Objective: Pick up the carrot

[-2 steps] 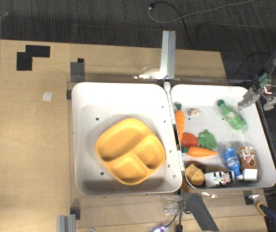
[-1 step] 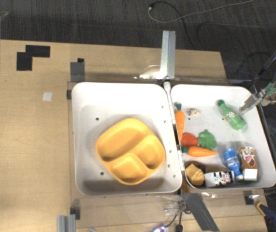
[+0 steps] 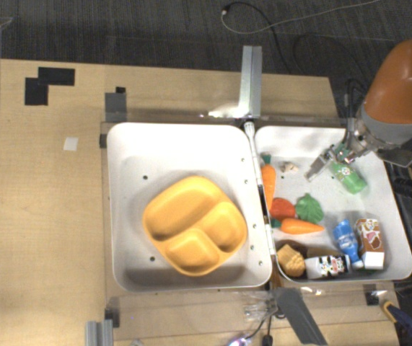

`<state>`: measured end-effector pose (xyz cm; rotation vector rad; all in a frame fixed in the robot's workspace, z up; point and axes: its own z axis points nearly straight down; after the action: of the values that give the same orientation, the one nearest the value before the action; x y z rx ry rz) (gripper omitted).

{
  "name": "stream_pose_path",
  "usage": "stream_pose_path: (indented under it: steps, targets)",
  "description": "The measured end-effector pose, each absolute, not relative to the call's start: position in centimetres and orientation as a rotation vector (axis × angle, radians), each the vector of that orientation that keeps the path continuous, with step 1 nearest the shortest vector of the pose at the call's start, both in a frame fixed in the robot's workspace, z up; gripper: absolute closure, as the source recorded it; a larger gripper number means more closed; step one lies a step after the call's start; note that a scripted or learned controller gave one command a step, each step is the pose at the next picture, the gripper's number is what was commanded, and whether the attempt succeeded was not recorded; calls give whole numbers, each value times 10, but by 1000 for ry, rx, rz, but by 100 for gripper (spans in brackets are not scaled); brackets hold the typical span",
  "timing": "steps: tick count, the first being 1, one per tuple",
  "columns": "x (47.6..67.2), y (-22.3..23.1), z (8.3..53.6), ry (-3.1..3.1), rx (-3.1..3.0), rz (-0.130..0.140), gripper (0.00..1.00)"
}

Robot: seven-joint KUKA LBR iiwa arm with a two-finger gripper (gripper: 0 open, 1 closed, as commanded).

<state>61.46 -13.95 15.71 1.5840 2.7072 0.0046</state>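
Note:
Two orange carrot-shaped pieces lie in the right bin [image 3: 400, 258]. One carrot [image 3: 268, 182] lies along the bin's left wall, its green top pointing to the far side. The other orange piece [image 3: 301, 226] lies flat across the middle. My gripper [image 3: 331, 161] hangs over the far right part of this bin. It is about a hand's width right of the first carrot and is not touching it. A pale green bottle [image 3: 352, 181] lies just beside and below the gripper.
The right bin also holds a red piece [image 3: 283, 207], a green leafy piece [image 3: 309, 207], a blue bottle [image 3: 344, 238], a small carton [image 3: 370, 241], a dark bottle [image 3: 327, 265] and a brown piece [image 3: 291, 259]. A yellow divided plate [image 3: 193, 224] sits in the left bin [image 3: 126, 164].

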Motion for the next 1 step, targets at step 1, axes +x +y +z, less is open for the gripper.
stream_pose_path:
  steps: [1]
  targets:
    - [617, -139, 171, 2700, 1578, 12, 100]
